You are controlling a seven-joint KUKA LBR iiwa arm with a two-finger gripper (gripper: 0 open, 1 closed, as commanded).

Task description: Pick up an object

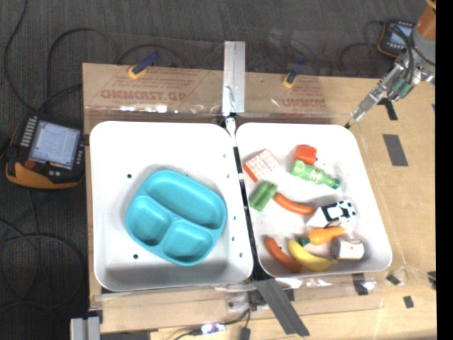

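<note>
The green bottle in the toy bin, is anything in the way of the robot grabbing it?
Nothing visible blocks it. The end effector sits outside the right bin's upper right corner. The green bottle lies uncovered, with an orange-red toy touching its upper end.

Red lettering runs along the clear sheet [159, 91] behind the left bin, reading roughly "CHEMCAST GP", and the same print repeats, fainter, on the clear sheet [301, 99] behind the right bin. Everything else is too small to read.
</note>
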